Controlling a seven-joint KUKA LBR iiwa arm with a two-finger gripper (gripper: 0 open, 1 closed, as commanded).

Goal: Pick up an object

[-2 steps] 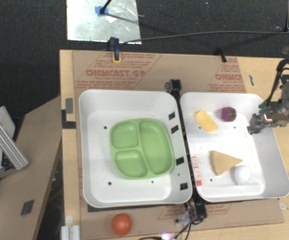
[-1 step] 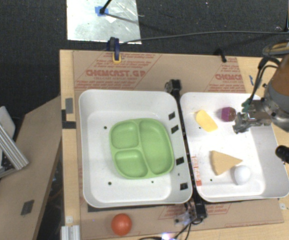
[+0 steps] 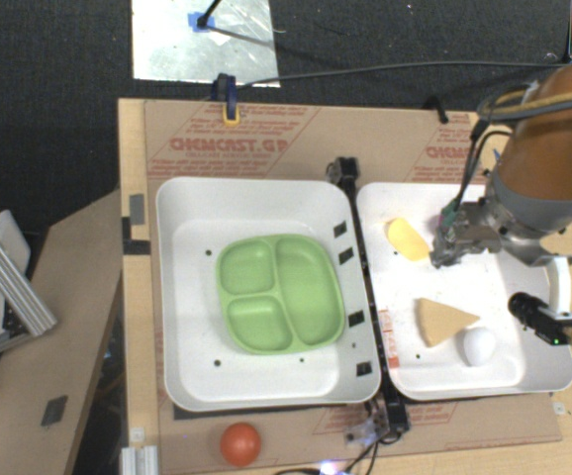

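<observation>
In the right bin [image 3: 504, 379] lie a yellow rounded piece [image 3: 406, 238], a tan wedge [image 3: 443, 320] and a small white ball [image 3: 478, 345]. My gripper [image 3: 445, 248] reaches down into this bin from the right, its dark tip just right of the yellow piece and close to touching it. The wedge and ball lie nearer the front, apart from the gripper. Nothing shows between the gripper and the bin floor.
The left bin [image 3: 182, 265] holds a green divided plate [image 3: 279, 292]. An orange ball [image 3: 239, 442] sits on the bench in front of the bins. A black clamp bar [image 3: 357, 265] runs between the bins. The arm's grey and orange body [image 3: 548, 156] hangs over the right bin's far corner.
</observation>
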